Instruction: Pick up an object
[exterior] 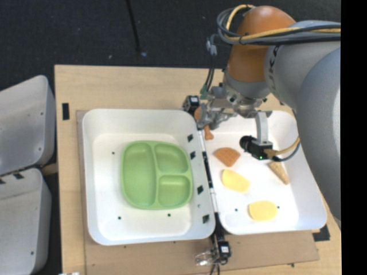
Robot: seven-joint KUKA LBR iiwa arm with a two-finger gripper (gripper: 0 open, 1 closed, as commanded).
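My gripper (207,119) hangs over the far left corner of the right bin (304,211), close to the wall between the two bins. A small orange piece (208,133) shows just below it, and I cannot tell whether it is held. Lying on the right bin's floor are an orange-brown slice (227,156), two yellow pieces (235,181) (262,210) and a tan wedge (280,172).
A green divided plate (156,174) lies in the middle of the left bin (103,222). The bulky grey arm with its orange band (258,33) covers the far right of the bench. White chair-like shapes (23,130) stand off the bench's left edge.
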